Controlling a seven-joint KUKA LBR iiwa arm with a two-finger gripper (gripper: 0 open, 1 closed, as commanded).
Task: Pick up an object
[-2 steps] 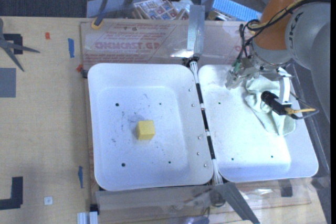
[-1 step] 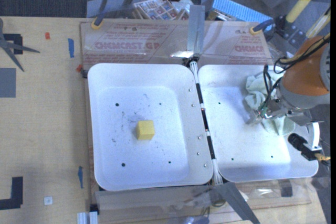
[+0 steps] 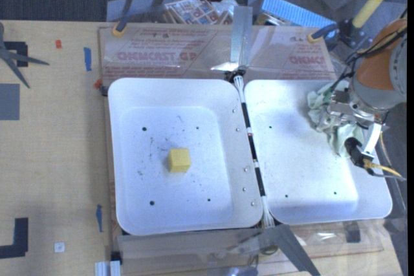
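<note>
The gripper presses into a pale crumpled cloth in the right bin; finger spread unclear.

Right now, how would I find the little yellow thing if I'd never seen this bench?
Look at the two white bins; take the left bin, the one far from the gripper. Near its middle sits a small yellow block. It alone is bright and square-edged; the other bin's pale cloth is crumpled.

yellow block | white bins | pale green cloth | orange-banded grey arm
</note>
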